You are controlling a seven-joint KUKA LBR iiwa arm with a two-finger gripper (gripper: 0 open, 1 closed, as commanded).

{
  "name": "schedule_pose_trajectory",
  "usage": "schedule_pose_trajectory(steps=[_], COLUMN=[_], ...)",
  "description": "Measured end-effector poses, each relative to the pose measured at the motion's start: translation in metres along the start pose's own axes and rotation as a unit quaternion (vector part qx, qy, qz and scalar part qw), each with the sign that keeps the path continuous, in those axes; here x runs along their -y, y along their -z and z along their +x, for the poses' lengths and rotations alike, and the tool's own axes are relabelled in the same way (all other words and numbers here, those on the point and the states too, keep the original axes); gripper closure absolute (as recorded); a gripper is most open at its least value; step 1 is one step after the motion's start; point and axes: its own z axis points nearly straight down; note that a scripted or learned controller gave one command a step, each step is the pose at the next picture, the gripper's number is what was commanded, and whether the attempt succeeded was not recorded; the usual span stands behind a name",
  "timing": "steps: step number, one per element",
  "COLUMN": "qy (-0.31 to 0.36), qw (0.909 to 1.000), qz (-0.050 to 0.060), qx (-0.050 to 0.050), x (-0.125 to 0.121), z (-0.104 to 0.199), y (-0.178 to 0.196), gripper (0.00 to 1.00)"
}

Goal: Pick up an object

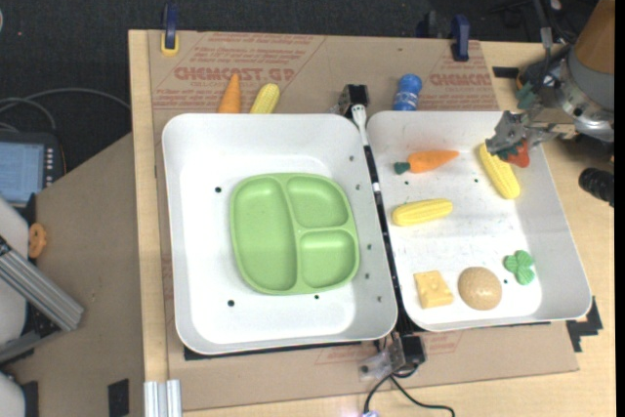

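The right bin [557,239] holds an orange carrot [432,160], a yellow corn cob [422,211] near its middle, and a second corn cob [499,171] lying at a slant near the far right. A cheese wedge [433,288], a tan round roll [479,288] and a green broccoli piece [520,267] lie along the near edge. My gripper [507,137] hangs over the bin's far right corner, just above the slanted corn cob. A small red object [520,155] shows right beside it; whether it is held I cannot tell.
The left bin [195,171] carries a green divided plate [293,231]. On the board behind the bins lie another carrot [229,95], another corn cob [264,98], a blue bottle [407,93] and a black clip [354,99]. The arm [586,78] enters from the right.
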Motion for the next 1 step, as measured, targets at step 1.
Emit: schedule_pose_trajectory(steps=[1], qy=[0.005], qw=[0.9999], qz=[0.014], qx=[-0.008], x=[0.0224], z=[0.1107], y=[-0.0487], gripper=[1.0])
